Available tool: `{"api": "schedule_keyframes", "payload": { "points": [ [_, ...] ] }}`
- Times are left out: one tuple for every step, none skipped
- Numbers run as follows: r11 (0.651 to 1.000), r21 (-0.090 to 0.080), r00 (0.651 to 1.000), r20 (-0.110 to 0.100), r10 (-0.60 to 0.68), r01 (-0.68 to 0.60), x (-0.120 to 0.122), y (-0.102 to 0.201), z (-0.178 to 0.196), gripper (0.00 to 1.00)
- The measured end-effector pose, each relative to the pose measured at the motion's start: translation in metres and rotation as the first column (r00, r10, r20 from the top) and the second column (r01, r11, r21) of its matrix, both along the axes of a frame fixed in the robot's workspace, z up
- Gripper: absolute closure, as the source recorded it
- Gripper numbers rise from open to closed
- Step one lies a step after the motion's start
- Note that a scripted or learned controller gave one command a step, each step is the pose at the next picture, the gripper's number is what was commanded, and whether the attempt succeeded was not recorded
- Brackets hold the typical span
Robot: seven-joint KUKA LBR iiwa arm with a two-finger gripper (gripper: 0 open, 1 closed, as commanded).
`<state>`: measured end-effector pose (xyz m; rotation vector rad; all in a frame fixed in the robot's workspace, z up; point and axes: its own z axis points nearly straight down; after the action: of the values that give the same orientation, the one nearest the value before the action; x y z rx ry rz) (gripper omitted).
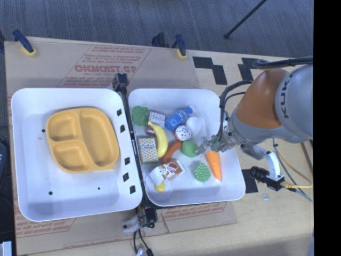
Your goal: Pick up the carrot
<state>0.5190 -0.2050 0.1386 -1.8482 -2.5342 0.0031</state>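
The orange carrot (pixel 214 165) lies in the right bin (pixel 176 96), close to its right wall, thick end up and tip pointing to the front. My gripper (pixel 216 144) is directly at the carrot's thick end, under the grey wrist with the orange band. The wrist covers the spot where gripper and carrot meet, so I cannot see a grasp.
Around the carrot sit a green ball (pixel 189 148), a green dotted piece (pixel 202 172), a banana (pixel 159 137), a blue bottle (pixel 177 119), a white egg (pixel 194 124) and small cartons (pixel 148 148). The left bin (pixel 26 196) holds a yellow divided plate (pixel 80 140).
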Motion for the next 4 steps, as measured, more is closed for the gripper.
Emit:
{"api": "schedule_keyframes", "payload": {
  "points": [
    [0.987, -0.002, 0.987, 0.002, -0.162, 0.162, 0.032, 0.043, 0.032, 1.00],
    [0.987, -0.002, 0.987, 0.002, -0.162, 0.162, 0.032, 0.043, 0.031, 0.00],
    [0.998, 0.007, 0.998, 0.002, -0.066, 0.066, -0.002, 0.004, -0.038, 0.00],
    [0.998, 0.003, 0.998, 0.000, -0.064, 0.064, -0.003, 0.002, -0.028, 1.00]
  ]
}}
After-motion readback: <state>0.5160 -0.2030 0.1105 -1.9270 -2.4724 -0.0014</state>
